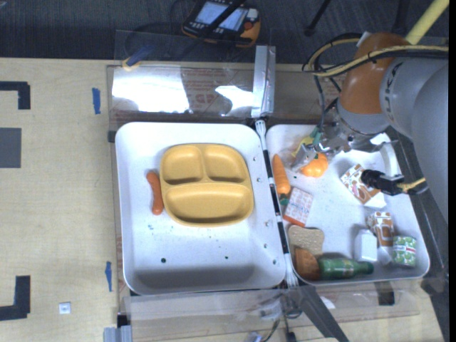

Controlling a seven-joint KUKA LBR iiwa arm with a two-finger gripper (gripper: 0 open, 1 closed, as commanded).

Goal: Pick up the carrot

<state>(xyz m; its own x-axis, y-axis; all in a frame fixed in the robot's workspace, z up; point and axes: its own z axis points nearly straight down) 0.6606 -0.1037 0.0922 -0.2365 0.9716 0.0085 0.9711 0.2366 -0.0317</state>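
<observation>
Far off to the gripper's left, a hot dog [155, 192] lies beside the yellow divided tray [206, 184] in the left bin [135, 248]. Nearer, down and to its left, the carrot [282, 177] rests against the right bin's [417, 262] left wall, untouched. The gripper [322, 147] hovers low over a small orange fruit [314, 167] and wrappers; how far it is spread cannot be told, and nothing shows in its grasp. This looks like the approach step; next it should shift left and descend along the carrot's length.
</observation>
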